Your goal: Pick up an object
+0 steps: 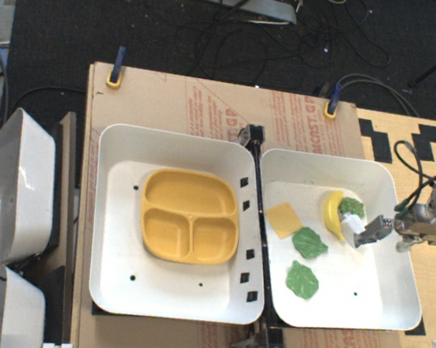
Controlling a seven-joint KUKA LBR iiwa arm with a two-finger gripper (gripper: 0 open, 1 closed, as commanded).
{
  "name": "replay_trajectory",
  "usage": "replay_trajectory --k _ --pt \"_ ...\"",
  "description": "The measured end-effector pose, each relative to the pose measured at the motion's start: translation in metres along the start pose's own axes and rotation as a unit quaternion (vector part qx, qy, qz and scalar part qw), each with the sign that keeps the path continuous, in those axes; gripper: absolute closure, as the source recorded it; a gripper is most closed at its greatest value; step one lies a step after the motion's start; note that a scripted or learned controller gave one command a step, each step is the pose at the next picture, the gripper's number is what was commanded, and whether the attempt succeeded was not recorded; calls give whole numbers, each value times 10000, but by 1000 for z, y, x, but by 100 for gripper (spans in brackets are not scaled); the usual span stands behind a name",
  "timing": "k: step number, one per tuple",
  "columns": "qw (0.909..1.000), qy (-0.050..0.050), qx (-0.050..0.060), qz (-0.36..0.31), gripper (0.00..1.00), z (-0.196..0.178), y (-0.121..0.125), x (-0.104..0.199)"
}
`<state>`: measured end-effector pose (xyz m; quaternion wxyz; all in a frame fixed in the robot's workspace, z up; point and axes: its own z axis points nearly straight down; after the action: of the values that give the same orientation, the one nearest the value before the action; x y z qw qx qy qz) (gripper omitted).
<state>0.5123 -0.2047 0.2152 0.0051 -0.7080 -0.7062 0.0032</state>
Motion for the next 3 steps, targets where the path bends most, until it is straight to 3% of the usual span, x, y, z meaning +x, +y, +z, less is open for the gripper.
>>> replay_trajectory --k 1,3 --pt "10000 -16 -57 -18 0 -6 3 0" --pt "10000 -7 -37 -3 0 86 6 3"
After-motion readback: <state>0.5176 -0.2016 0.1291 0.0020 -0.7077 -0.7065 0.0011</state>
